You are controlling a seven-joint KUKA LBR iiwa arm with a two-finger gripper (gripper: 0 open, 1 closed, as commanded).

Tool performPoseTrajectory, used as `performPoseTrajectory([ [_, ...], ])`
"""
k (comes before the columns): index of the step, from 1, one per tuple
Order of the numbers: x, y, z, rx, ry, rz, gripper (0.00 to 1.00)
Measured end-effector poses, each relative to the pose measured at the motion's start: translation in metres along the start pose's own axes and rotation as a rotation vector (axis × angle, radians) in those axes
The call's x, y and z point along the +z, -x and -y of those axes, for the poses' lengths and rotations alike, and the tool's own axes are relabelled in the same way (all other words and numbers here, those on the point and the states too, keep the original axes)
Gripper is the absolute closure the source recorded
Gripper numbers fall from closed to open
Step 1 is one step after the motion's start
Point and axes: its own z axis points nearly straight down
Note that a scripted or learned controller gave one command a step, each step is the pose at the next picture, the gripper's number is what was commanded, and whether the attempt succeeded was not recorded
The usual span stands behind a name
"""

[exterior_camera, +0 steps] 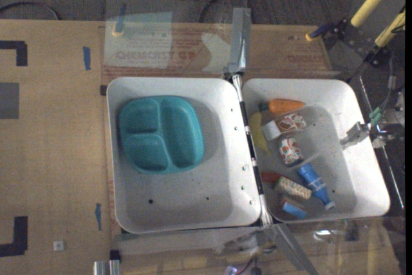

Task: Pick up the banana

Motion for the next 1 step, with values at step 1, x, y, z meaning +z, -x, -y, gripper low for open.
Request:
performPoseTrajectory([
  [1, 0.0218, -0.047, -0.0217, 0.008, -0.001, -0.001, 0.0],
])
